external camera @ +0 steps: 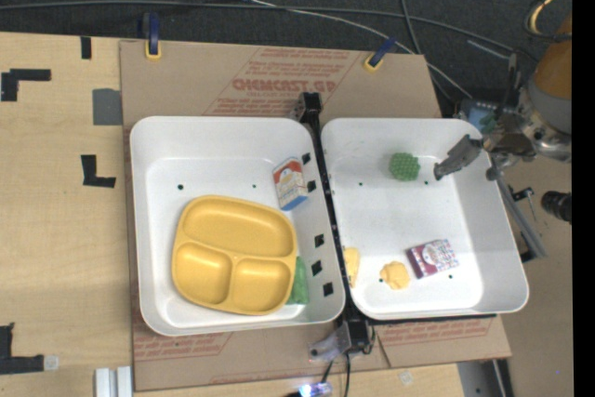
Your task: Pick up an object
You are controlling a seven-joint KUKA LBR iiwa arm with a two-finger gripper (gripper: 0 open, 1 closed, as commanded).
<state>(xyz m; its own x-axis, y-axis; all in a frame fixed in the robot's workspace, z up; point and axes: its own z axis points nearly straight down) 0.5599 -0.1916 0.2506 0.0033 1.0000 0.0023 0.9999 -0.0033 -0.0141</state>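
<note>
While spread and empty, fingers (453, 160) over right bin (507, 293) with four items (403, 165); left bin (149, 200), three: tray (232, 256), carton (291, 184), green piece (298, 284).

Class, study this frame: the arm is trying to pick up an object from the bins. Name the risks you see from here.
1. The gripper sits by the right bin's far right wall, so it may strike the rim while descending.
2. The green ball, the nearest item, is round and could roll away when touched.
3. The yellow piece lies against the wall by the divider, leaving little finger room.
</note>
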